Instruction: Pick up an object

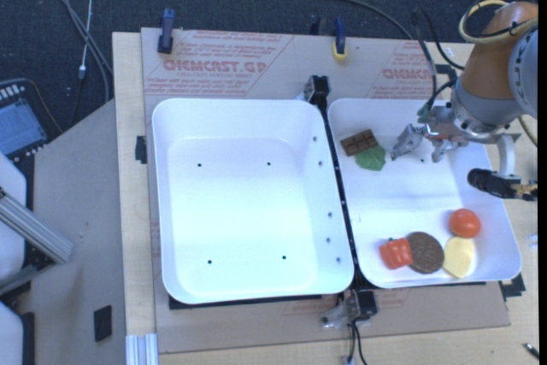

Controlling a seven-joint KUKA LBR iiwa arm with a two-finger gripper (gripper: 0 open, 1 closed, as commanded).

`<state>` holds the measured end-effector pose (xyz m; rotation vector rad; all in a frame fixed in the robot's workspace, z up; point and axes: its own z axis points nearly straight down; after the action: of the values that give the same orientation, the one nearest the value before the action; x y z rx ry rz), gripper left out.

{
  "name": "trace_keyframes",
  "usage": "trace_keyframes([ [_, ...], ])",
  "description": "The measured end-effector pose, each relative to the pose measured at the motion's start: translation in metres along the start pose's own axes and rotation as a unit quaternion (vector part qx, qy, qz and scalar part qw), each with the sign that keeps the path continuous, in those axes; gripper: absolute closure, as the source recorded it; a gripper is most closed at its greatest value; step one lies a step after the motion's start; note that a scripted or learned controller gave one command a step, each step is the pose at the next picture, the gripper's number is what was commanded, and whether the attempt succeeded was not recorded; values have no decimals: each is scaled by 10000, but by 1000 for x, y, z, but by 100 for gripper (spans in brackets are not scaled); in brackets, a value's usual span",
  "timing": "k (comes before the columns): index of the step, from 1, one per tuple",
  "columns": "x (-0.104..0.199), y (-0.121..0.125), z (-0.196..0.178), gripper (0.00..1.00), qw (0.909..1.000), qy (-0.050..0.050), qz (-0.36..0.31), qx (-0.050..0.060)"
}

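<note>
the gripper point(420, 147) hangs over the far part of the right bin point(427, 199), its 2 fingers spread apart with nothing between them. just to its left lie a brown chocolate block point(357, 142) and a green piece point(371, 159), touching each other. along the near edge of the same bin sit a red pepper point(395, 253), a round brown cookie point(425, 252), a pale yellow piece point(460, 257) and an orange-red tomato point(465, 223), close together and well apart from the gripper. the left bin point(248, 201) sits beside it on the bench point(137, 209).
</note>
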<state>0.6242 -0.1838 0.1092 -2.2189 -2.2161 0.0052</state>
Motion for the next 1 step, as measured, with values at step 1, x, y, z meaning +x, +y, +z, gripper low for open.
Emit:
trace_keyframes([
  [1, 0, 0, 25, 0, 10000, -2, -4, -12],
])
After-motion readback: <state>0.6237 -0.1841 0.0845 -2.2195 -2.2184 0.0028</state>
